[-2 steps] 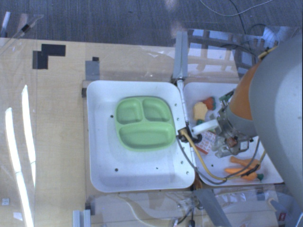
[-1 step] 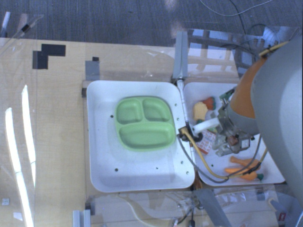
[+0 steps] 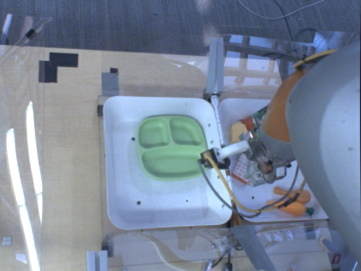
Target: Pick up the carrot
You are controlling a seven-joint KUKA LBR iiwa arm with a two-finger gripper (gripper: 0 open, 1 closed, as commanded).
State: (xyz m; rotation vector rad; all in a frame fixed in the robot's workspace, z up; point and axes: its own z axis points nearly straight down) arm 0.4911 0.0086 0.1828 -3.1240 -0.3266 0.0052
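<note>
Two shallow white bins are seen side by side on the bench (image 3: 62,168). In the left bin (image 3: 121,202) a green plate (image 3: 169,148) is laid flat, near the middle and a bit toward the far side. The plate is split into three parts: two small ones at the back and one big one at the front. In the right bin (image 3: 237,107) several small things are kept. The carrot (image 3: 293,209) is found in the near right corner of this bin, lying on its side, with a bit of green at its right end. Another orange piece (image 3: 293,195) is seen just behind it, very close. A pale yellow thing (image 3: 237,132) and a red thing (image 3: 249,122) are placed at the far left of the bin, next to each other. A red and white packet (image 3: 241,169) is seen near the left wall. The big grey arm (image 3: 327,129) is stretched in from the right, and much of the right bin is hidden by it. The end effector (image 3: 264,169) is held over the right bin, just beside the packet and apart from the carrot. It cannot be told whether the end effector is open or closed.
</note>
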